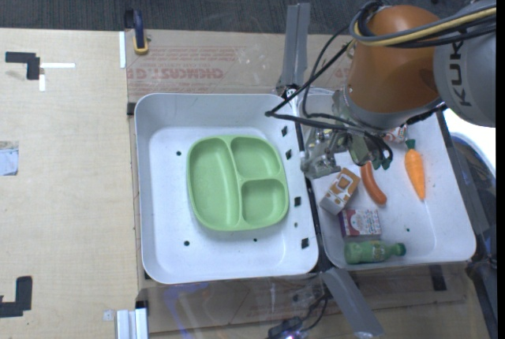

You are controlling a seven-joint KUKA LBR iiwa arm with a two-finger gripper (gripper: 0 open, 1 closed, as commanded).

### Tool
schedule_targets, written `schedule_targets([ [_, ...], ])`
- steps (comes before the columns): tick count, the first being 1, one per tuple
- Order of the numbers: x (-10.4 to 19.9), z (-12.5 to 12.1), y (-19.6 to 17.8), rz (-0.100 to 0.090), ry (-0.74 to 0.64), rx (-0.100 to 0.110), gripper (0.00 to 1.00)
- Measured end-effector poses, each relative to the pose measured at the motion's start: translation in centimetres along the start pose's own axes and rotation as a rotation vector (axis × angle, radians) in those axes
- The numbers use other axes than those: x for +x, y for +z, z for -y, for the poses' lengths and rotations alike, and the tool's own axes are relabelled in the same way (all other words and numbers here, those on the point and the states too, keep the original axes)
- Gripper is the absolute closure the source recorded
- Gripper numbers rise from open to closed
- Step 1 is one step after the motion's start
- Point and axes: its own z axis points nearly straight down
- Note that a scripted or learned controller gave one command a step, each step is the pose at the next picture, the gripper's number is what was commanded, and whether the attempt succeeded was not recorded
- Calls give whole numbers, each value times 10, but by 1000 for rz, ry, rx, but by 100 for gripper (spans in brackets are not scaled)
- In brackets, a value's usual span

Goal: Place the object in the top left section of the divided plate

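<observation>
A light green divided plate (195, 207) lies in the left white bin (162, 251), with one long section on its left and two smaller ones on its right; nothing is in it. My gripper (320, 159) hangs under the orange wrist band at the left edge of the right bin (454, 231), low over the bin floor. Just below it lies a small orange and white carton (341, 191). A red sausage-shaped piece (374, 183) lies beside the carton. The arm's body hides the upper part of the right bin.
The right bin also holds a carrot (415, 171), a small pink and white box (361, 223) and a green bottle (374, 251) lying on its side. Black cables (316, 118) run from the arm across the wall between the bins.
</observation>
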Motion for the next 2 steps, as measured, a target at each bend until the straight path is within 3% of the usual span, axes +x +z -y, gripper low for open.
schedule_targets([
  [1,68,26,-14,0,-138,0,100],
  [2,-39,-31,-9,2,336,0,100],
])
